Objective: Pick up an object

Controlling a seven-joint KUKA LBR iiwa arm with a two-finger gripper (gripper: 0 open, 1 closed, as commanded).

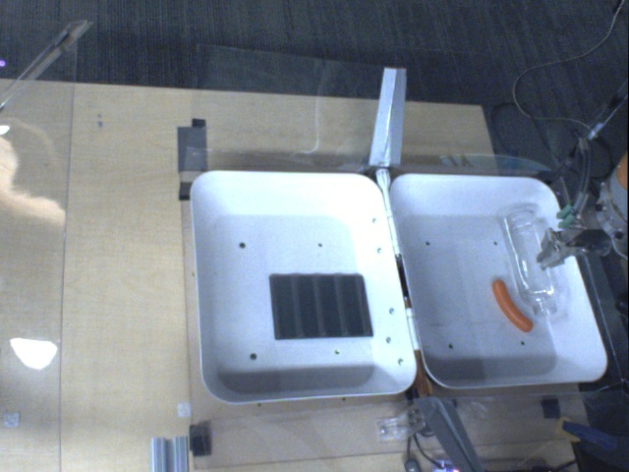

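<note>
On the desk (pixel 118 264) two shallow white bins sit side by side, touching along their inner rims. The left bin (pixel 221 205) holds a dark ribbed rectangular block (pixel 321 306), lying flat near the middle of its floor, a little toward the front edge. The right bin (pixel 442 200) holds a clear plastic bottle (pixel 529 264) lying on its side, running from the back right part of the floor toward the front, and a small orange sausage-shaped object (pixel 512 306) just beside the bottle's lower end, touching or nearly touching it. The end effector (pixel 556 246) reaches in over the right rim of the right bin, close against the bottle's upper right side; whether its grasping parts are apart or together cannot be told at this size. Nothing is visibly clamped in it.
</note>
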